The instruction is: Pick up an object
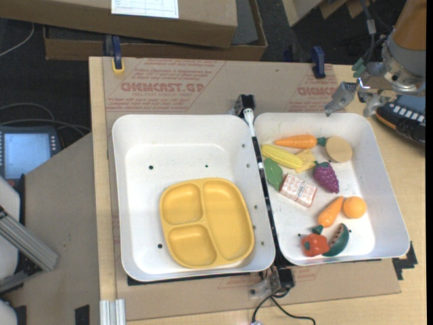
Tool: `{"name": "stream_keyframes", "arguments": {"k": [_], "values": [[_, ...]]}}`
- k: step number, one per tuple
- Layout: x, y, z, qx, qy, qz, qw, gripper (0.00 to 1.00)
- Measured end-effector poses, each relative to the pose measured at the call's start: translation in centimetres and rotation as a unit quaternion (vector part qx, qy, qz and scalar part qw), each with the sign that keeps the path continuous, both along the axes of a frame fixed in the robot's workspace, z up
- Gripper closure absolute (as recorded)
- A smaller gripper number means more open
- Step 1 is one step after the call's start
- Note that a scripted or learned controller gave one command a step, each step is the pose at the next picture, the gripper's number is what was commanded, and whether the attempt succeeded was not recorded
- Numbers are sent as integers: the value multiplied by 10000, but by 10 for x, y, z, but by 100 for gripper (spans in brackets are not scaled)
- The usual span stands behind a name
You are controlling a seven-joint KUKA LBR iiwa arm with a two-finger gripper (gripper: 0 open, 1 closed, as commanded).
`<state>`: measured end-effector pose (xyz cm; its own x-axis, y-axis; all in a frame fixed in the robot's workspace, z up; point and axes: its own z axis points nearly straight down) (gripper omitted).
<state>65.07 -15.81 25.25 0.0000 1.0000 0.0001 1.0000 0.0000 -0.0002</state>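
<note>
Toy food is what you are after, and it all lies in the right bin (379,154), below and to the left of the claw (340,99), which hangs above the bin's far rim with nothing between its fingers; you cannot tell how wide they stand. The pieces look like light, hard, smooth plastic, so expect them to slip or skid. Nearest the claw are the round tan piece (339,149) and the carrot (295,141). Take the carrot across its narrow body. The grapes (326,177) sit farther down, the orange (354,207) farther still.
</note>
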Motion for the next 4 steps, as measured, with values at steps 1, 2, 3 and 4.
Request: {"name": "stream_keyframes", "arguments": {"k": [1, 2, 3, 4], "values": [[-77, -12, -114, 19, 82, -21, 10000, 0], [-91, 9, -168, 11, -30, -15, 10000, 0], [-89, 7, -152, -7, -59, -9, 10000, 100], [-87, 72, -63, 1, -32, 30, 10000, 100]]}}
